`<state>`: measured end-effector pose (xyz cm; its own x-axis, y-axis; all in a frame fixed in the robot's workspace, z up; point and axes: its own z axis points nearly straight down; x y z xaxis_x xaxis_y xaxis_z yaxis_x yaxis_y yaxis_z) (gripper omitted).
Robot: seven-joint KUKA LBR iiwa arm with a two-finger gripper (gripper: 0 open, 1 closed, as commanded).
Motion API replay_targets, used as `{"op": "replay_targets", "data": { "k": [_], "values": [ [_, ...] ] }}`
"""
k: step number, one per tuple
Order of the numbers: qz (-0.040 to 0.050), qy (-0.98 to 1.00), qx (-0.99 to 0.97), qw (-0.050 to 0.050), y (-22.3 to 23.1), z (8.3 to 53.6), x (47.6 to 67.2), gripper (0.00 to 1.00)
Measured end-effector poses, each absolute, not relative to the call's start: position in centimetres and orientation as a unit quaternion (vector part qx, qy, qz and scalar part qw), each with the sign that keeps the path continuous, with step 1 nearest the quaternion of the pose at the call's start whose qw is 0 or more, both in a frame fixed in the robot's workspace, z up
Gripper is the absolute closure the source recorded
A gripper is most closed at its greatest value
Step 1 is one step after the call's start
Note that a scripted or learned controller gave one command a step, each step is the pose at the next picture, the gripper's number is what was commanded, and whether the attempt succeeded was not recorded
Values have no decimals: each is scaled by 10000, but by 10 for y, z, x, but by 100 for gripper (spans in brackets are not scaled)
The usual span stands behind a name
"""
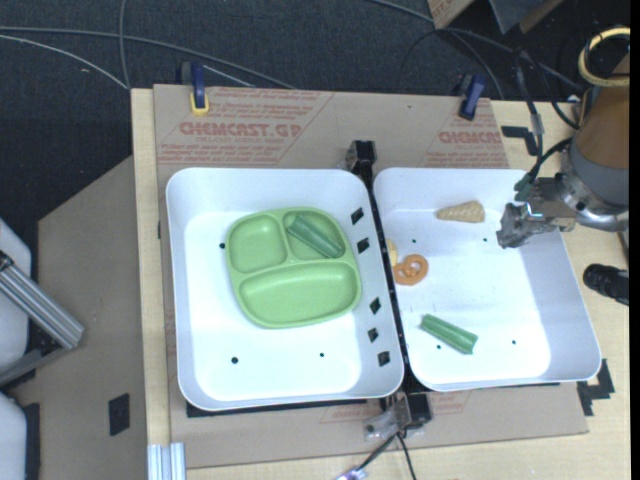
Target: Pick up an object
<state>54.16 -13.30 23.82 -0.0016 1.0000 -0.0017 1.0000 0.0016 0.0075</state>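
Green stick (pixel 449 333) lying nearest in right bin (pixel 560 348), arm reaching in from right, end effector (pixel 512 230) hovering beside cone (pixel 460 211), finger spread unclear

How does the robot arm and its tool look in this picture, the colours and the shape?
The arm comes in from the right: a rounded grey body with an orange-brown band above the wrist. At its end sits the tool, a small, dark grey metallic piece with an angular shape. Thin dark cables run beside the arm. No markings can be read on it.
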Motion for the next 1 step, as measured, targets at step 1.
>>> {"op": "replay_targets", "data": {
  "k": [1],
  "values": [
    [6,7075,7067,8,-133,240,542,100]
  ]
}}
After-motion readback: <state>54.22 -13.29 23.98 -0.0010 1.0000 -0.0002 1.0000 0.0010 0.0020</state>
